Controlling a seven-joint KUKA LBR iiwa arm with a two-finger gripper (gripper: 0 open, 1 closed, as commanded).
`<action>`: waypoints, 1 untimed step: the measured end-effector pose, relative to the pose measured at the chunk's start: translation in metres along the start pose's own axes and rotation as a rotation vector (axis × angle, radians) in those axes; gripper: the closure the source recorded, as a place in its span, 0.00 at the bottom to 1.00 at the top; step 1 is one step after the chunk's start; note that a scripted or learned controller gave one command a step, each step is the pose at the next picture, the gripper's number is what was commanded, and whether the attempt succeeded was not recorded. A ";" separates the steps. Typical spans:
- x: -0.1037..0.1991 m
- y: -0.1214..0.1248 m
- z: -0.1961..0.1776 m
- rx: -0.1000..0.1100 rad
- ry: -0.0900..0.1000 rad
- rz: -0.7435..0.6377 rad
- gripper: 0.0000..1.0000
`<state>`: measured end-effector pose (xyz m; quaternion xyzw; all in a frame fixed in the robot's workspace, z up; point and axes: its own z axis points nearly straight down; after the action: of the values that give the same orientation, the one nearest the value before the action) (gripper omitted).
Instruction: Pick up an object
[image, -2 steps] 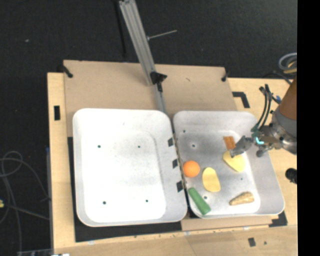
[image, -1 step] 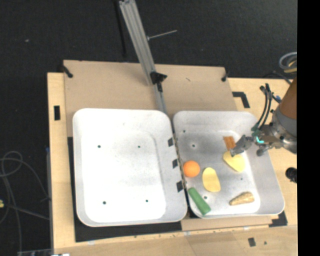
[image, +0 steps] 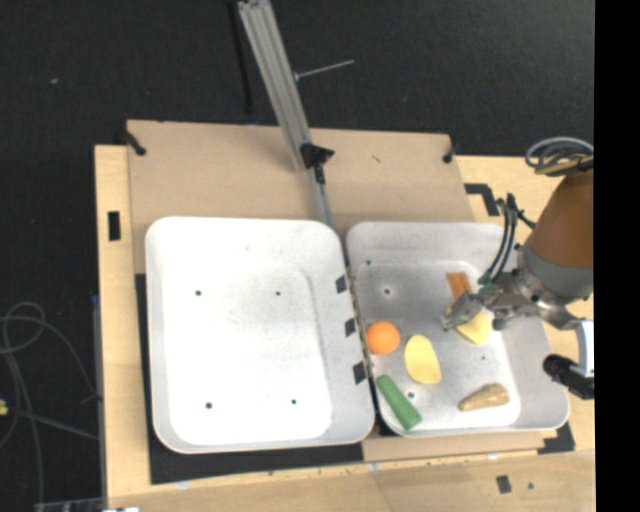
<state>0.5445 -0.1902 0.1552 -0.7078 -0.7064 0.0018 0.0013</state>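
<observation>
Arm (image: 565, 235) in from the right, orange band above the wrist, wrist low over the right bin (image: 400, 250). Gripper (image: 470, 315) down inside that bin, near its middle-right. Fingers too small and dark against the bin floor to resolve; cannot tell how far apart, cannot tell whether anything sits between them. Tip directly over or against the upper-left edge of a pale yellow piece (image: 478, 330); contact versus hover not resolvable. Small orange block (image: 457, 283) just above-left of the tip, close, partly hidden by the gripper body.

Other candidates in the right bin, all lying flat on the floor:
- orange ball (image: 382, 338), left of centre, near the dividing wall
- yellow lemon-shaped piece (image: 423, 360), just right of and below the ball, nearly touching it
- green stick (image: 398, 401), lower-left corner, lying diagonally, top end close under the ball
- tan bread-like chunk (image: 484, 398), lower right, apart from the rest

Left bin (image: 240, 330) white with a few small dark dots on the floor. Both bins side by side on the wooden bench (image: 260, 170), edges touching along the middle. Slanted metal rail (image: 285, 90) from the top down to the seam between the bins. Loose cables (image: 25, 360) on the dark floor at far left.
</observation>
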 end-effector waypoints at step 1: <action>-0.001 0.000 0.052 -0.003 -0.002 0.001 0.00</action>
<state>0.5441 -0.1917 0.1033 -0.7080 -0.7062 0.0015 -0.0003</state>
